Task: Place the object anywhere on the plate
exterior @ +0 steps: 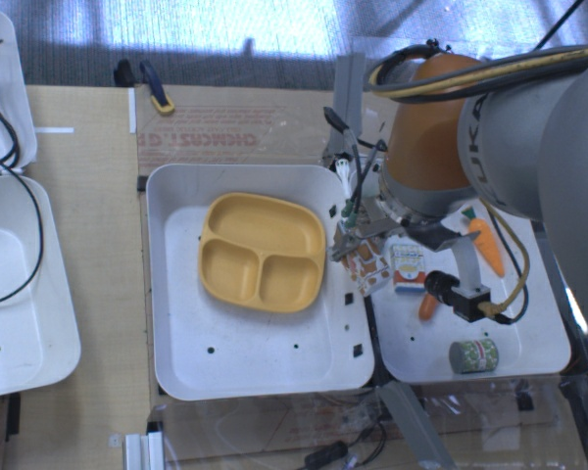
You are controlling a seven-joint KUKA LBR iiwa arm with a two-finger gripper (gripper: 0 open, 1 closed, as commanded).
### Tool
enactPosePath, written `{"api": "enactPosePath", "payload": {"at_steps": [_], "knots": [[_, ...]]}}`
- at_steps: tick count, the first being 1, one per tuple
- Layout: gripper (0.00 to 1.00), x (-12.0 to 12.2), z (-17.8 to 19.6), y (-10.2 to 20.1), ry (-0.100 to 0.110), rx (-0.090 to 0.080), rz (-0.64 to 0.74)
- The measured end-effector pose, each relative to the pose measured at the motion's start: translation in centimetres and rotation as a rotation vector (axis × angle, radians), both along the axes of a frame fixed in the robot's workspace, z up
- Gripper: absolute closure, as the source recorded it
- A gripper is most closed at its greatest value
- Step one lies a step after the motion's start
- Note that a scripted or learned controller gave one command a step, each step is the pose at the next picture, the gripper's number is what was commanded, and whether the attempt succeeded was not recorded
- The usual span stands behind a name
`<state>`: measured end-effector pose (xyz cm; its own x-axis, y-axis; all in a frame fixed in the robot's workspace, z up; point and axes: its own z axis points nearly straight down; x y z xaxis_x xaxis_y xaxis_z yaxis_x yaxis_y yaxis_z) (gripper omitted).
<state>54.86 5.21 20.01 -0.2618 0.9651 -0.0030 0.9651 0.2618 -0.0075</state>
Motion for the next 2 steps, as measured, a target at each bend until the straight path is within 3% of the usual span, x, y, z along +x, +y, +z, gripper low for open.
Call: {"api": "enactPosePath", "payload": {"at_steps": [1,2], "knots": [[1.00,0.82,0.33,8.84,-0.004,0.004,0.265],[0.00,0.83,0.35,8.82,-0.004,0.004,0.266]]}}
